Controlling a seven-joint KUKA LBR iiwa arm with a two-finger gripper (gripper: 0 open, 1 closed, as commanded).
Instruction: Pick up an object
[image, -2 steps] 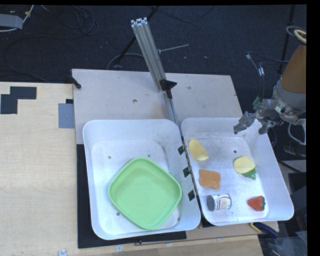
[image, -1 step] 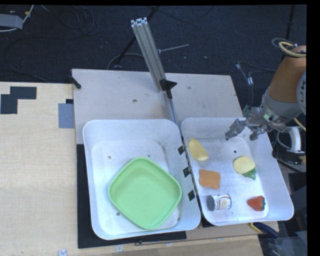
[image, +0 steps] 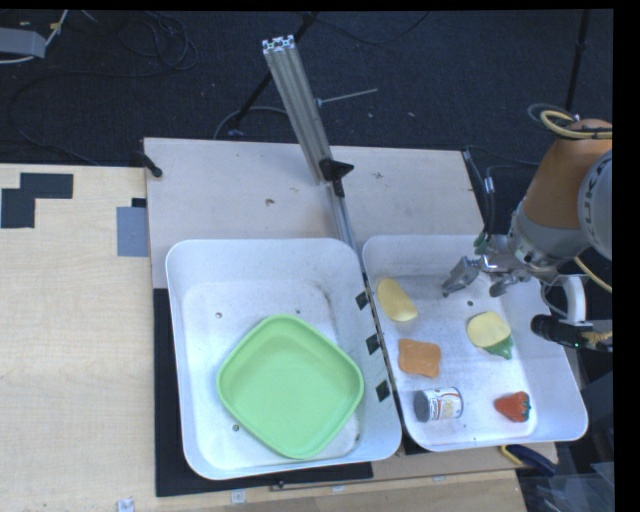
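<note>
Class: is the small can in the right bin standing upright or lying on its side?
On its side: the can shows its length, one round end facing left.

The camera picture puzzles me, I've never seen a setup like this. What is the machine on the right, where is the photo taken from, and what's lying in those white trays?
One camera looks down at a slant on a bench. The grey and orange machine is a robot arm; its gripper hangs open over the right bin, holding nothing. Its job is to pick something up. That bin holds a yellow piece, an orange piece, a small can, a red toy and a yellow-green toy. The left bin holds a green plate.
</note>
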